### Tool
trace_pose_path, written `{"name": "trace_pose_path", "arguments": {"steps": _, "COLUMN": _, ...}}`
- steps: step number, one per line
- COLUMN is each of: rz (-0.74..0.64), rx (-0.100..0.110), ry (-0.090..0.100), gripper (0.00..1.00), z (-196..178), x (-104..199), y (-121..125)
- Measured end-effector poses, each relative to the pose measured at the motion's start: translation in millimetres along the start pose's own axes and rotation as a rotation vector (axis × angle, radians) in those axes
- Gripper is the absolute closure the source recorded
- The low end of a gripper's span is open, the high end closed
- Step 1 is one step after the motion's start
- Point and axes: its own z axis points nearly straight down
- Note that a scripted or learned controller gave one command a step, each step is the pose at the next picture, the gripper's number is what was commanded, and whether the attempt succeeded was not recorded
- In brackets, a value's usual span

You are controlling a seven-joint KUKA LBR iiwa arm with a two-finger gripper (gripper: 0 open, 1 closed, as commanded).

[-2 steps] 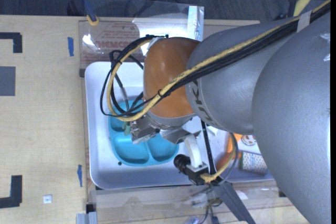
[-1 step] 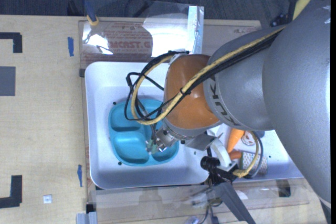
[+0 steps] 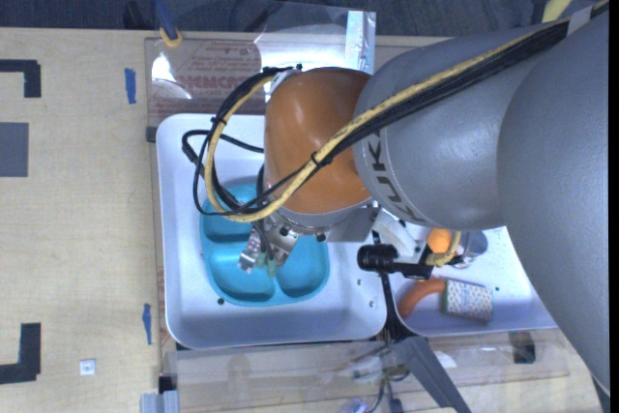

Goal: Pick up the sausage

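The sausage (image 3: 417, 297), a reddish-brown curved piece, lies in the right bin (image 3: 513, 309) near its front left corner. My gripper (image 3: 259, 258) hangs over the left bin (image 3: 179, 237), above a blue divided dish (image 3: 300, 278), well to the left of the sausage. The bin divider lies between the two. Nothing shows in the gripper. The arm's orange band (image 3: 309, 145) and grey body cover most of both bins.
Beside the sausage on its right lies a patterned cup-like object (image 3: 469, 302). An orange ball-like item (image 3: 440, 242) sits just behind it. Black and yellow cables (image 3: 208, 169) loop over the left bin's back half.
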Motion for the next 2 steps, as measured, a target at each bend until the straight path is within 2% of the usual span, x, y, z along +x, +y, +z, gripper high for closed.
{"name": "trace_pose_path", "arguments": {"steps": 1, "rz": 0.014, "rx": -0.004, "ry": -0.001, "gripper": 1.0, "z": 69, "x": -14, "y": -17}}
{"name": "trace_pose_path", "arguments": {"steps": 2, "rz": -0.067, "rx": 0.001, "ry": -0.001, "gripper": 1.0, "z": -120, "x": -47, "y": 30}}
